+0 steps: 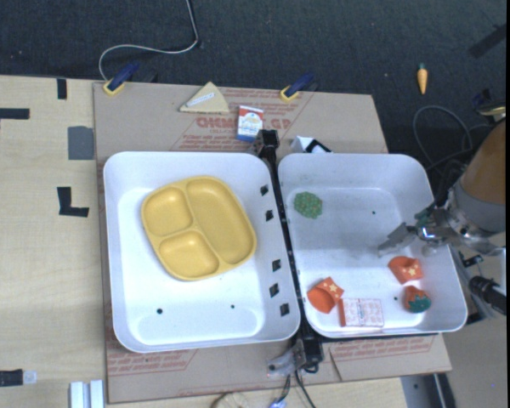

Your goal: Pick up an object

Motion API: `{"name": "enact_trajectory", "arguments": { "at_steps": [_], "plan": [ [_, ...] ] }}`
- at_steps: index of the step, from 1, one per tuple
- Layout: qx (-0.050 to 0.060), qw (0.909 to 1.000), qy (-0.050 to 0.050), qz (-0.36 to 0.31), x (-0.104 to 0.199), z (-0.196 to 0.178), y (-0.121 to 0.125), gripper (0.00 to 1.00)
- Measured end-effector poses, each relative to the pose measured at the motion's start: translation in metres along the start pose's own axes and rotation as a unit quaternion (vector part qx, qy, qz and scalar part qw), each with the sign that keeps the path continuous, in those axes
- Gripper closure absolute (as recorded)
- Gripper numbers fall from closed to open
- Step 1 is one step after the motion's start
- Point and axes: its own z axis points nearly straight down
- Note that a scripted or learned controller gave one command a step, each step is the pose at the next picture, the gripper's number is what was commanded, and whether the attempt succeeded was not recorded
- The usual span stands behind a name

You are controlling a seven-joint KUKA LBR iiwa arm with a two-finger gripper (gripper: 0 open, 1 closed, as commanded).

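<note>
My gripper (410,243) hangs over the right side of the right bin (357,172), open, with nothing between its fingers. One grey finger (393,240) splays out to the left. Just below it lies an orange block (405,269). A red and green strawberry-like toy (416,300) sits in the bin's near right corner. A pink and white box (361,312) and an orange piece (325,296) lie along the near wall. A green round item (307,204) rests at the bin's far left.
The left bin (127,313) holds a yellow divided plate (198,226). Behind the bins on the cardboard lie a tan wedge (206,100) and a small red and white box (250,123). A black divider (276,228) runs between the bins.
</note>
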Motion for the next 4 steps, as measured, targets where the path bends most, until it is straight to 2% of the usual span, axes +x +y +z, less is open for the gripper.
{"name": "enact_trajectory", "arguments": {
  "at_steps": [1,2,3,4],
  "plan": [
    [-0.008,1.0000,-0.004,0.000,-0.003,0.056,-0.004,0.00],
    [-0.009,0.9999,-0.006,0.000,0.026,0.056,0.049,0.00],
    [0.000,1.0000,-0.001,0.000,0.000,-0.003,-0.008,0.00],
    [-0.002,1.0000,-0.001,0.000,0.004,0.061,0.039,0.00]
  ]
}}
